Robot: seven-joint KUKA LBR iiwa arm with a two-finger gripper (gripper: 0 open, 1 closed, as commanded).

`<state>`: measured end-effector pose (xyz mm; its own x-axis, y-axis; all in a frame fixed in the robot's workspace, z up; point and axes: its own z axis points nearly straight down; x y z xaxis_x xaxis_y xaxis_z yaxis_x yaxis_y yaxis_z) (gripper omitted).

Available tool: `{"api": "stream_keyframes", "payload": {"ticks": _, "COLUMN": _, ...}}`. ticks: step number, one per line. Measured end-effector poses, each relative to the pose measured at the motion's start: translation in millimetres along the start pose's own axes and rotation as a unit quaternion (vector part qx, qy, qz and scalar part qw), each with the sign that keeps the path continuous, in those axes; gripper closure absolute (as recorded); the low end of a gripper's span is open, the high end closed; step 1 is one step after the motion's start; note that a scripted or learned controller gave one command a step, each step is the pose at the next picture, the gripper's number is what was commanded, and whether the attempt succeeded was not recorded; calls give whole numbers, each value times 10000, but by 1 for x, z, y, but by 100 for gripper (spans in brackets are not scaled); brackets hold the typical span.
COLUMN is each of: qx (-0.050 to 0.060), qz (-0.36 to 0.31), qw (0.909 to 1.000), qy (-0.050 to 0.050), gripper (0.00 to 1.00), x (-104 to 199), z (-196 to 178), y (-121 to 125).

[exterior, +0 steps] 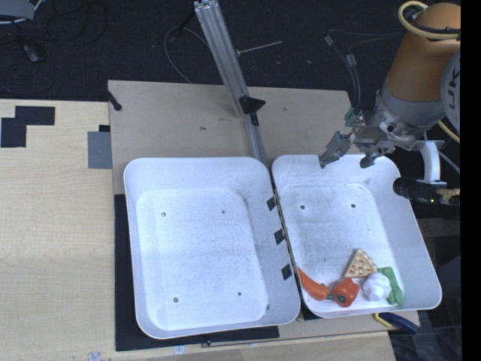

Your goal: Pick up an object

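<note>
My gripper (349, 155) hangs over the far rim of the right bin (331, 168), its two dark fingers spread apart with nothing between them. Far from it, in the near corner of that bin, lie several small items: an orange carrot-like piece (312, 284), a red tomato-like piece (346, 291), a tan waffle-patterned wedge (361, 263), a white lump (376, 287) and a green strip (393, 284).
The left bin (199, 239) sits beside the right one, joined by black clips (279, 235). A slanted aluminium rail (229, 66) rises behind the bins. Black cables trail across the dark area at the back. The arm's orange band (425, 55) stands at upper right.
</note>
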<state>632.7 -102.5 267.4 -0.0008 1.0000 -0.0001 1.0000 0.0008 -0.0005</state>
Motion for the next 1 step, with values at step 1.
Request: {"api": "stream_keyframes", "payload": {"ticks": 1, "qx": 40, "qz": 19, "qw": 10000, "qy": 3, "gripper": 0, "x": -23, "z": 99, "y": -99}}
